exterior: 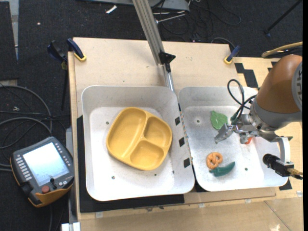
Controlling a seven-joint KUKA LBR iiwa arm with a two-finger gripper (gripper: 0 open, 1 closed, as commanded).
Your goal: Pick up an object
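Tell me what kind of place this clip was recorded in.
Probably a robotics lab: a plywood bench with two white bins, a teach pendant on the dark floor, loose cables, and toy items like a pretzel.

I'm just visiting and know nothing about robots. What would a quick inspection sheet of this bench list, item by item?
Surface: wooden bench bearing a left bin and a right bin, side by side.
Job's things: in the right bin, a light green piece, an orange pretzel and a dark green piece beside it.
Clutter: yellow divided plate in the left bin.
Hand: the hand hangs over the right bin, beside the light green piece; grip unclear.
Cables: black loop by the arm; more on the floor.
Surroundings: handheld control pendant, dark floor, clamps at the bench corners.
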